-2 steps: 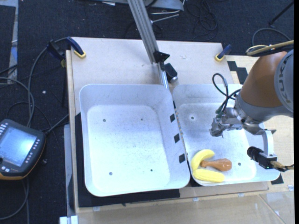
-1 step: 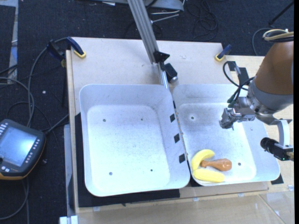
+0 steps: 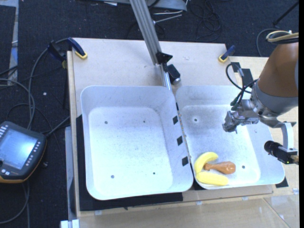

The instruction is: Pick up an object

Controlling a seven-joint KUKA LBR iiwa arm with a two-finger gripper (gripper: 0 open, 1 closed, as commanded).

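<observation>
In the right bin (image 3: 209, 109), near its front edge, lie a yellow banana (image 3: 206, 159), a brown drumstick-shaped toy (image 3: 222, 167) and a second yellow piece (image 3: 212, 178), all touching. My gripper (image 3: 230, 125) hangs over the right bin's middle right, above and to the right of that pile and apart from it. I see nothing between its fingers.
The left bin (image 3: 95, 99) lies beside the right one, the two sharing a raised middle wall with black clips. A slanted metal camera pole (image 3: 147, 27) rises behind the bins. Yellow clamps sit at the bench's back corners. A teach pendant (image 3: 19, 151) lies on the floor at left.
</observation>
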